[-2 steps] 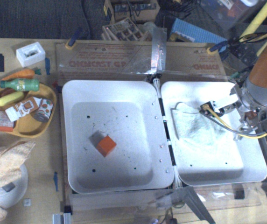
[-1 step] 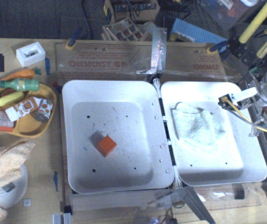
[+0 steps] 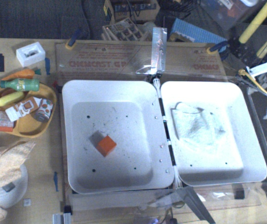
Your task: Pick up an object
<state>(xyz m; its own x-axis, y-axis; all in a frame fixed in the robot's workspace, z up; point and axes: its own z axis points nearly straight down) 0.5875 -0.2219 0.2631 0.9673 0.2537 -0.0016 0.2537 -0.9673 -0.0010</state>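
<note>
An orange cube (image 3: 107,145) lies on the floor of the left white bin (image 3: 77,97), a little left of that bin's middle, with a small dark patch just beside it on its upper left. A crumpled white cloth (image 3: 196,124) lies in the right white bin (image 3: 250,139), spread over its middle.
A yellow bowl (image 3: 31,127) of toy food stands left of the bins. A beige towel (image 3: 5,164) and a white box (image 3: 31,54) lie on the bench's left side. A clear panel with clamps runs behind both bins.
</note>
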